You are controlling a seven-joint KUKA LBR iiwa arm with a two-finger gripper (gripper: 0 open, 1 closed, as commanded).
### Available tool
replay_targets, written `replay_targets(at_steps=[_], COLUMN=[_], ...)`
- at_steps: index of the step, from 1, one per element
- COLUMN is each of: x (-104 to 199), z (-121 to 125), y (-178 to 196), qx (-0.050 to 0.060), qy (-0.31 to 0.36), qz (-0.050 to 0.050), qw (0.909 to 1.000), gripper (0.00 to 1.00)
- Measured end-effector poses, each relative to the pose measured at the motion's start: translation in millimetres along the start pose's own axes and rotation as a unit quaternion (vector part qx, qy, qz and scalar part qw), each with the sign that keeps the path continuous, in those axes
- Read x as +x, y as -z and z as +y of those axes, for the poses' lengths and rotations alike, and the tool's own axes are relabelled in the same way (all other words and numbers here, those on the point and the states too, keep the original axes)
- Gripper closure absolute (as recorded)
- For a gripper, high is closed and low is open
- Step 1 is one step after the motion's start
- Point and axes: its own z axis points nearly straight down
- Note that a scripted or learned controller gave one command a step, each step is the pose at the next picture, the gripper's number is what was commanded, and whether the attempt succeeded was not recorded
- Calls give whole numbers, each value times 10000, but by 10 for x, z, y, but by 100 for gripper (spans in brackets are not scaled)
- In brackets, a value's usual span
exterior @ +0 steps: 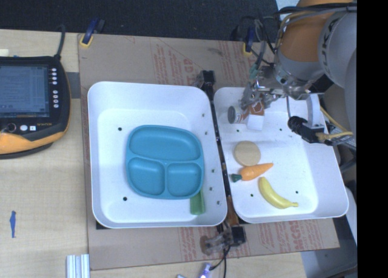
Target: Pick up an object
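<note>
My gripper [251, 105] hangs over the back left part of the right bin [315, 168], under the arm's orange band. Right beside it lies a small brown and white object [256, 117], touching or nearly touching the gripper. A small grey cylinder [231, 114] rests just left of that. Further forward in the same bin lie a round beige disc [247, 152], a carrot [256, 172] and a yellow banana [276, 194].
The left bin [109, 119] holds a blue divided plate [165, 161] and a green block [197, 203] at its front right corner. A teach pendant [27, 98] lies on the bench at far left. Black clamps sit between the bins.
</note>
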Motion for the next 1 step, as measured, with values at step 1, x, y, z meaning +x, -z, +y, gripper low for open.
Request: replay_targets(at_steps=[1], x=[459], z=[-291], y=[455], qx=[0], qy=[1], qz=[0], qw=[10000], gripper=[100])
